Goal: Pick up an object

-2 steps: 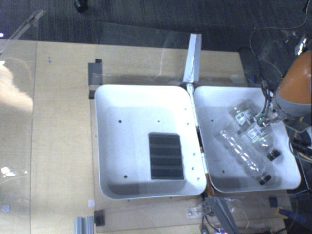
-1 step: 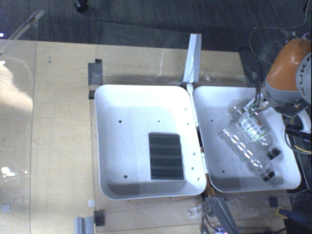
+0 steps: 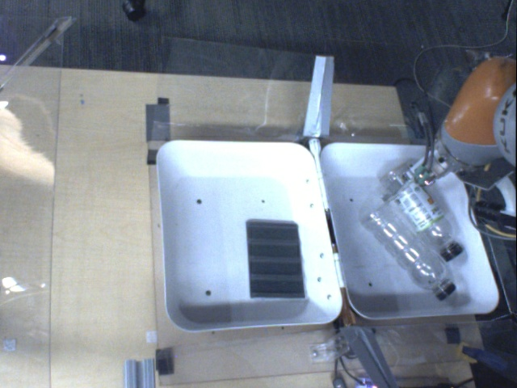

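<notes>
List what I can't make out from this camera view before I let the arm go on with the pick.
- Gripper: too small, lost against the clear bottles; open or shut cannot be told.
- Grasp: whether the upper bottle is held cannot be judged.
- Lower bottle: transparent on the white right bin; outline unclear.
- Arm: cut off by the view's right edge.

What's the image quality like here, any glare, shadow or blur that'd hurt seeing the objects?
Camera view: glare washes the clear sheet at far left; the clear bottles in the right bin blend into the white floor, only their dark caps and a label standing out; the black ribbed block in the left bin is crisp; soft shadow along both bins' near walls; the arm looks slightly soft.
</notes>
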You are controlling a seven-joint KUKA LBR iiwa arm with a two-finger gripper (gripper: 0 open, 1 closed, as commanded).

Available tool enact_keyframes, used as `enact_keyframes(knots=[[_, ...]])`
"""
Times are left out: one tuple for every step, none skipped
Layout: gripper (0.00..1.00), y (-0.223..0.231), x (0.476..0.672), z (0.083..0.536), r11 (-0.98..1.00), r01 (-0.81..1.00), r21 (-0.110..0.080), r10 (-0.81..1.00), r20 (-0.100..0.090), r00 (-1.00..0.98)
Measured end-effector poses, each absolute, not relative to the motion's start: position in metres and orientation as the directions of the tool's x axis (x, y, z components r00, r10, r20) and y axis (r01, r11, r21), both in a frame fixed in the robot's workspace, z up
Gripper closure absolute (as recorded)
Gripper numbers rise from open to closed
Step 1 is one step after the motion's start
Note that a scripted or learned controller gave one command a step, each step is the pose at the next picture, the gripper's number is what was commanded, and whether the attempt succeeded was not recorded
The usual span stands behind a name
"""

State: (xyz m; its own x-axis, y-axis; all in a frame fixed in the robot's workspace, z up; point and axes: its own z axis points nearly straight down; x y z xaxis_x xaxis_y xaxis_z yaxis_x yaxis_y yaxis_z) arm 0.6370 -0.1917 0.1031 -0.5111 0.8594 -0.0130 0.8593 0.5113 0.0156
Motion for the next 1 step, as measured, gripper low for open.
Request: enact_keyframes(knots=[[1.0,-0.1223,0.6671,0.179,0.65,0.76,0.007,0.76,-0.006,-0.65]])
